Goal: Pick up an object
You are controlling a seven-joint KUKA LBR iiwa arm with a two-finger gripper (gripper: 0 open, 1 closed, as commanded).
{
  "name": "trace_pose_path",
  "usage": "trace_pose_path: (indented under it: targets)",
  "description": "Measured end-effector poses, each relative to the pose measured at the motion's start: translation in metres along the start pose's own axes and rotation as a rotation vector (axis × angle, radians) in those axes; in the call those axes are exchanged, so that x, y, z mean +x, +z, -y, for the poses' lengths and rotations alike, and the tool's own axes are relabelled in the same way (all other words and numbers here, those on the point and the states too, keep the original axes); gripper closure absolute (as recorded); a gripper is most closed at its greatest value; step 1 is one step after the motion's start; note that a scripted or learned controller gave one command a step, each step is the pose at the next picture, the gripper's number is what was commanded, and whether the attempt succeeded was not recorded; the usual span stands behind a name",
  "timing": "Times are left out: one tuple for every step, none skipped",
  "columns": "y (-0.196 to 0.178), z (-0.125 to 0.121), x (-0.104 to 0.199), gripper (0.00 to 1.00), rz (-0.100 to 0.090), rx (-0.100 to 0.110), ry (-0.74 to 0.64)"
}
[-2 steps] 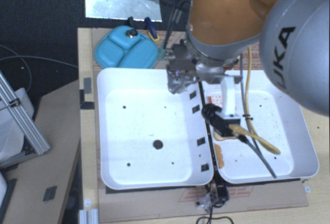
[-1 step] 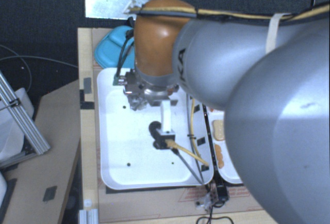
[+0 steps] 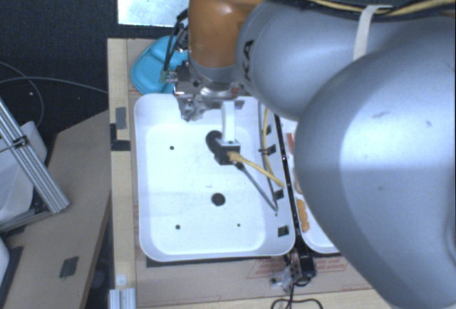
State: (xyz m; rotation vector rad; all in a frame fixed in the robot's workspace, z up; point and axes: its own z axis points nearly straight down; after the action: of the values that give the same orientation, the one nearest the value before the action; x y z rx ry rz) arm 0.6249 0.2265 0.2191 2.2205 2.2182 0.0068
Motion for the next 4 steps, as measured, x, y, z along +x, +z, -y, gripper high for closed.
trace_pose_path:
  targets:
    - [0.095,0.057,-0.068,1.00,0.005,0.016,0.004]
    - [0.059,0.086,0.013,1.00,-0.003,0.003,-0.012]
    - [0.014,0.141,0.008,1.00,-0.001,0.007,-0.006]
    - [0.090,0.090,-0.040,1.00,0.004,0.006,0.003]
